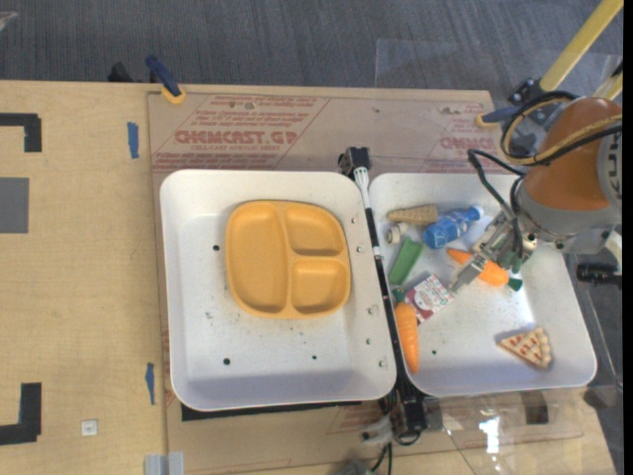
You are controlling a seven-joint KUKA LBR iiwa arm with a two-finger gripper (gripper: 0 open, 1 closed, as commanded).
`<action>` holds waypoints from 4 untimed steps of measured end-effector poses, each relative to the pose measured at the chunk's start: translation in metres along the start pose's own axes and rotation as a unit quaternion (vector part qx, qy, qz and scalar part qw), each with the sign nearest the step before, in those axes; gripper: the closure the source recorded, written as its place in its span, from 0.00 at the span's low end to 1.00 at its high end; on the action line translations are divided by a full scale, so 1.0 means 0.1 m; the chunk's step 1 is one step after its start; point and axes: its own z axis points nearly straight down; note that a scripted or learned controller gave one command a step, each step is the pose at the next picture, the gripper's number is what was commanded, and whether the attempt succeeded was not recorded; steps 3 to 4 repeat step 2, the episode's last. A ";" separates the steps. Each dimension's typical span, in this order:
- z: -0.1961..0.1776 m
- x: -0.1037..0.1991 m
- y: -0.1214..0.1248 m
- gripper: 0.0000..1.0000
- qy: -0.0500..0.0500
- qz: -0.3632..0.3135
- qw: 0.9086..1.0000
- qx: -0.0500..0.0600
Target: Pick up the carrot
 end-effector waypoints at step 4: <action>-0.96 0.26 0.54 1.00 -0.001 0.070 0.998 -0.001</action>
